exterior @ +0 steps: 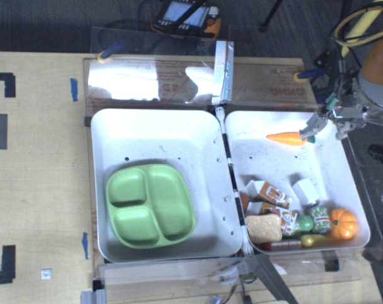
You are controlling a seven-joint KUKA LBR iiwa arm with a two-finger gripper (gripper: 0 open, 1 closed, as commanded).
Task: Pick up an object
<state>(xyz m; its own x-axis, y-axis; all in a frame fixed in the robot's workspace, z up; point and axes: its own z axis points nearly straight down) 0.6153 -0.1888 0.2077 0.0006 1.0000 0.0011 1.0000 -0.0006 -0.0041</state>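
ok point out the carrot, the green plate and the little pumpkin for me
carrot [285,139], camera view, middle of its orange body
green plate [172,202], camera view, floor of its right compartment
pumpkin [342,224], camera view, centre of its orange skin

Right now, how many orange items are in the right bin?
2. A carrot lies near the far side, at the gripper. A small pumpkin sits in the near right corner. The near clutter may hide more.
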